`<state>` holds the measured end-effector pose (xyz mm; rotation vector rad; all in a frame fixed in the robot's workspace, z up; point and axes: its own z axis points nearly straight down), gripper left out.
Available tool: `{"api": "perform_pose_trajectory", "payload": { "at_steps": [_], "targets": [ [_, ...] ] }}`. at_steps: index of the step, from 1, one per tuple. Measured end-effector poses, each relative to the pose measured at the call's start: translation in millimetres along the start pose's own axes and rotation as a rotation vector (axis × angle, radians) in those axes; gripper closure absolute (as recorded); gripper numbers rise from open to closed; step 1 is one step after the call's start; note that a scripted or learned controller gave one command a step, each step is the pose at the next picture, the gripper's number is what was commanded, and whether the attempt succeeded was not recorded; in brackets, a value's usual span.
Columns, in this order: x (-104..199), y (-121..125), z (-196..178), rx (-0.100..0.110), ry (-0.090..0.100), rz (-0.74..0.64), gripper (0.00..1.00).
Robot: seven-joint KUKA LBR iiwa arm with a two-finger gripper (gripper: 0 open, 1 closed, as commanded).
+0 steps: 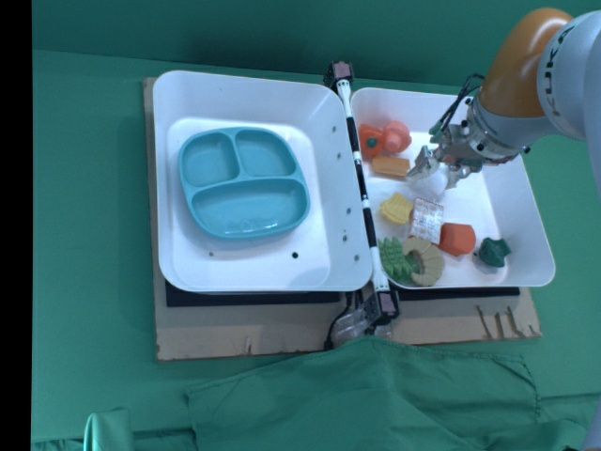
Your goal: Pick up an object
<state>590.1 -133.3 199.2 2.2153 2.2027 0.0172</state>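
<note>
Approach step — hand point(439, 170) low in the right bin point(526, 224) over a pale item point(430, 182) near the orange block point(391, 166), grip state unreadable — next needs confirmed closure, then lift.

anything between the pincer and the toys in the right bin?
Nothing visible. The pincer hangs over the right bin, with the orange block beside it and the patterned packet just below it in view.

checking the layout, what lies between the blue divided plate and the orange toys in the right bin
In the camera view, a black-and-white striped divider bar runs between the blue plate and the orange toys.
</note>
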Motion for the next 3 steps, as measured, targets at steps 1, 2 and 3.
{"api": "perform_pose_trajectory", "payload": {
  "at_steps": [1,2,3],
  "targets": [
    [1.0,-3.8,-47.8,0.011,0.002,-0.003,1.0],
    [-10.2,-5.1,-104.2,0.009,0.001,-0.002,1.0],
    [-13.2,-10.6,-153.4,0.01,0.001,-0.003,1.0]
  ]
}}
